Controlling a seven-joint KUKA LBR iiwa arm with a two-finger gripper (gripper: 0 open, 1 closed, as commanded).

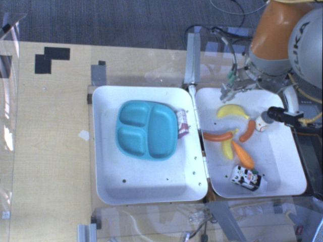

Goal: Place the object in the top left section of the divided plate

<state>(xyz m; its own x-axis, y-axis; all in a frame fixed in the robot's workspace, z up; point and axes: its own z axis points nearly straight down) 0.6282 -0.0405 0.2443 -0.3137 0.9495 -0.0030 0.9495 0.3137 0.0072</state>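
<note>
Two bins sat before you: the blue divided plastic plate [147,129] lay empty in the left bin, food toys in the right. Whether the gripper [233,87], poised beyond the yellow banana [233,112], was clenched, you couldn't tell; picking came next.

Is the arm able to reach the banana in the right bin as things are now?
Probably yes. The banana lies uncovered near the far side of the right bin, with nothing on top of it, and the gripper hangs just beyond it above the bin's rim.
</note>
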